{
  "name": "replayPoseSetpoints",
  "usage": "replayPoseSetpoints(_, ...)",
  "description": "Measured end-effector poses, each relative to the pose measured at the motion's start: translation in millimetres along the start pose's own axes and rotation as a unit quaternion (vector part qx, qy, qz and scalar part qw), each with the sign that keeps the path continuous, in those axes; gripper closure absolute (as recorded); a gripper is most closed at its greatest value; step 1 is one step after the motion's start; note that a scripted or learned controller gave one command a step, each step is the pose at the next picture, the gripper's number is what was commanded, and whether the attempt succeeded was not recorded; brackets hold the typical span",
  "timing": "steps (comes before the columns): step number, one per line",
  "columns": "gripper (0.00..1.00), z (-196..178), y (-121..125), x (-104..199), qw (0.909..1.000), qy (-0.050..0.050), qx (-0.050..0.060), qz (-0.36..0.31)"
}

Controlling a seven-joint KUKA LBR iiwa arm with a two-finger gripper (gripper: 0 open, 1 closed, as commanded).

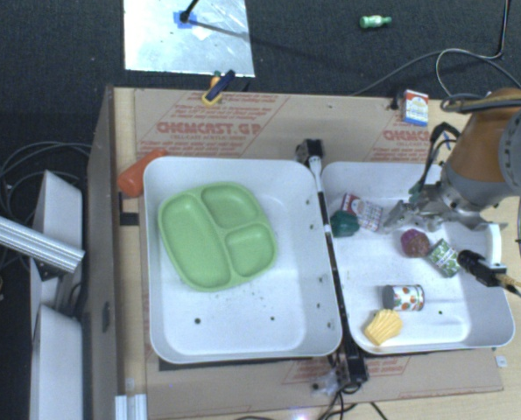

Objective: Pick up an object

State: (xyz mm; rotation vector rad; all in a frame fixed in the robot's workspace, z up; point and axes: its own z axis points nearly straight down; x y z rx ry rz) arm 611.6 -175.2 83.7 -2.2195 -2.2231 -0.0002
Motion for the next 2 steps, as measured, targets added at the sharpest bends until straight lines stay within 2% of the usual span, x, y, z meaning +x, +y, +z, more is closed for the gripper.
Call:
replayPoseSetpoints(1, 0.00, -0.6, -30.9, -2.7, 1.0000, 0.000, 0.000, 0.000)
replayPoseSetpoints(2, 1.00, -11.9, -29.4, -2.6, 1.0000, -0.001, -0.002, 0.000)
